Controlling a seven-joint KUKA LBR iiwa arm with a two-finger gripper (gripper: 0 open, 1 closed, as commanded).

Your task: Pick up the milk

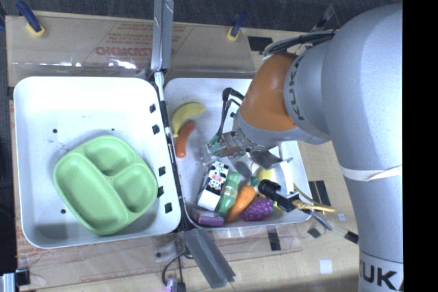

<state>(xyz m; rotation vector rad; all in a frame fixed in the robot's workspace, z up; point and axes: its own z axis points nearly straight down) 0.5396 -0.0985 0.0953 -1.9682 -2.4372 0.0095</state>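
My arm (342, 92) reaches in from the right, bent down over the right bin (205, 89), its orange band above my gripper (229, 143). I cannot tell my gripper's state. The milk (213, 187), a white carton with black spots, lies just below it, long axis running from the bin's near edge up toward my gripper, beside a green bottle (230, 192).

The milk (213, 185) is a small white carton with black cow patches. It lies tilted on its side in the right bin (179, 89), just below the gripper (229, 146).
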